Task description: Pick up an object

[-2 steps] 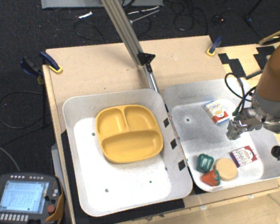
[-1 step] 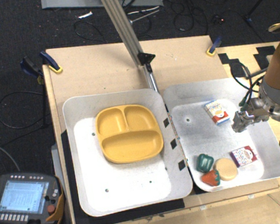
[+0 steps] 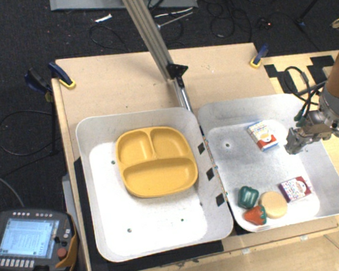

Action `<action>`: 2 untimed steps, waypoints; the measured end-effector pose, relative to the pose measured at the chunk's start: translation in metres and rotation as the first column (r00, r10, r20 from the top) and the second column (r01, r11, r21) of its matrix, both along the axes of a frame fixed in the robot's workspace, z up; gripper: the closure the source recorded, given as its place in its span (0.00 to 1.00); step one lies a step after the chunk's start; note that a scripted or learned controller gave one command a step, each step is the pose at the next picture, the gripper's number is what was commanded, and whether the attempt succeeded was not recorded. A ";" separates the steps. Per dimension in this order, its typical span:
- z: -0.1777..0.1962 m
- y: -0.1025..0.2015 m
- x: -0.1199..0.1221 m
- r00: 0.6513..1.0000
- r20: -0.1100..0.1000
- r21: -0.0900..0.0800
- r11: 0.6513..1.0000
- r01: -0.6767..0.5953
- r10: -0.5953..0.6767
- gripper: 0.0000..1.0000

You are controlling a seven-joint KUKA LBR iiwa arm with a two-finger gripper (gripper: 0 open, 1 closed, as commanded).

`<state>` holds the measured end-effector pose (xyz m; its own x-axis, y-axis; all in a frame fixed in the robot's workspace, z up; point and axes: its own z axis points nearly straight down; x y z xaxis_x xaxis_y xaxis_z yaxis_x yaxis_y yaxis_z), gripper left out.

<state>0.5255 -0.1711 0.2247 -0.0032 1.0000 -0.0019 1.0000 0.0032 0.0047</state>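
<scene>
Two white bins point(image 3: 100, 172) share the bench; the pincer point(image 3: 296, 144), grip state unclear, hangs beside a small orange-and-white carton point(image 3: 262, 135).

The bench point(image 3: 119, 85) is a pale wooden board bearing two shallow white bins side by side, the left bin point(image 3: 108, 233) and the right bin point(image 3: 229, 114), touching along their inner edges. Blue-and-yellow clamps point(image 3: 61, 76) grip its far corners.

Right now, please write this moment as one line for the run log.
gripper: over right bin, right edge | held: nothing seen | nearest: small box | left bin: yellow plate
</scene>
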 end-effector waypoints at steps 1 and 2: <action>0.001 0.057 -0.003 1.000 -0.004 0.004 1.000 -0.005 0.005 1.00; 0.012 0.114 0.007 1.000 -0.003 0.004 1.000 -0.005 0.005 1.00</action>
